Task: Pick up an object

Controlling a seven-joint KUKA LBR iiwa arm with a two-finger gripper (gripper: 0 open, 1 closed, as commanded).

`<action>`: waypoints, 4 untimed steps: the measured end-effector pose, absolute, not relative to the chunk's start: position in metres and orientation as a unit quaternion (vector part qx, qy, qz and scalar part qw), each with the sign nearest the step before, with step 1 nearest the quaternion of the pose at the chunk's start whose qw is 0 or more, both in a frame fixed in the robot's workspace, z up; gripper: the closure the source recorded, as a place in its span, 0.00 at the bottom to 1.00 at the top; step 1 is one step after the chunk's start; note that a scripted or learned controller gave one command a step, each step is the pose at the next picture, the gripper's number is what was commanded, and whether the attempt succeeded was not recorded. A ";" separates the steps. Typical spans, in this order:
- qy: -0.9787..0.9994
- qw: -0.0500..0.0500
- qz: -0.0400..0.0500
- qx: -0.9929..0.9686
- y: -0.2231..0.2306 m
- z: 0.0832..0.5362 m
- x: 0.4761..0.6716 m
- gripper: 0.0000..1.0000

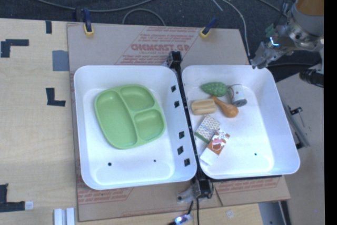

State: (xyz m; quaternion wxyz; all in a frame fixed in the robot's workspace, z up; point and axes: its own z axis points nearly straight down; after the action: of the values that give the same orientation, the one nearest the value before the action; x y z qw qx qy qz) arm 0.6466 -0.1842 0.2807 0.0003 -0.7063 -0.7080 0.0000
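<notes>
Camera view: the hand [261, 59] hovers just outside the right bin's [274, 113] far right corner; I cannot tell its opening. Toward the bin's middle, nearest the hand, lies a small metal can [237, 95], beside a green leafy piece [214, 88].

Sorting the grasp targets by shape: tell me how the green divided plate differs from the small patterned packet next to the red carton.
The green divided plate lies alone in the left bin; the patterned packet lies in the right bin among other items. The plate is far larger than the packet. The plate is plain green with three compartments; the packet is a checked, flat rectangle, touching the red carton. Both lie flat, turned at a slant to the bin edges.
</notes>
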 end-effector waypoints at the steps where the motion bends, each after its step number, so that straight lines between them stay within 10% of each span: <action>1: -0.709 0.003 0.002 -0.706 -0.135 0.262 0.626 1.00; 4: -0.709 0.003 0.002 -0.705 0.019 0.252 0.594 1.00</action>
State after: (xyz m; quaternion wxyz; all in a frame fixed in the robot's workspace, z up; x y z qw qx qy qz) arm 0.5939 0.0191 0.2523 0.0028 -0.7050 -0.7092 0.0024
